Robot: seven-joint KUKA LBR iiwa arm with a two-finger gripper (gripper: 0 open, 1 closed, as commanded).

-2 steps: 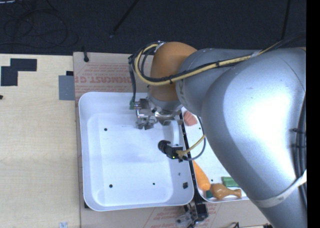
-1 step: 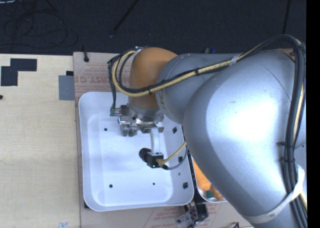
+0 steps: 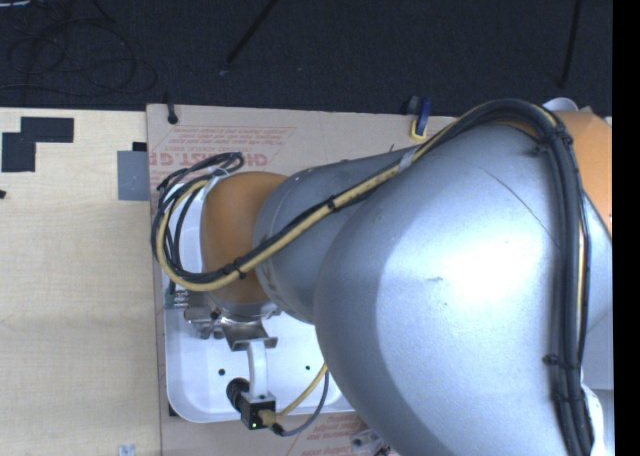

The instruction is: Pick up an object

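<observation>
In the camera view, the grey arm [image 3: 450,284] is reaching in from the right and taking up most of the right and middle of the picture, its broad rounded link sitting closest to the lens. From that link the arm is narrowing toward the left and bending downward at the orange band [image 3: 232,229], so the wrist is pointing down into the white bin [image 3: 195,389] at the lower left. A bundle of black and yellow cables [image 3: 175,229] is looping out beside the band and running back along the top of the arm.

The gripper [image 3: 234,326] is hanging just below the band, low over the bin's floor near its left wall. Seen from above, its metal body is hiding its tips, so I cannot tell whether it is wide, narrow or holding anything.

The arm is covering most of the bin, so where an object to pick up is lying cannot be told. A small dark spot [image 3: 222,374] is showing on the bare floor just below the gripper, too small to identify.

The bin is resting on a cardboard sheet [image 3: 230,139] with red print, and pale wooden bench [image 3: 70,284] is stretching away to the left.
</observation>
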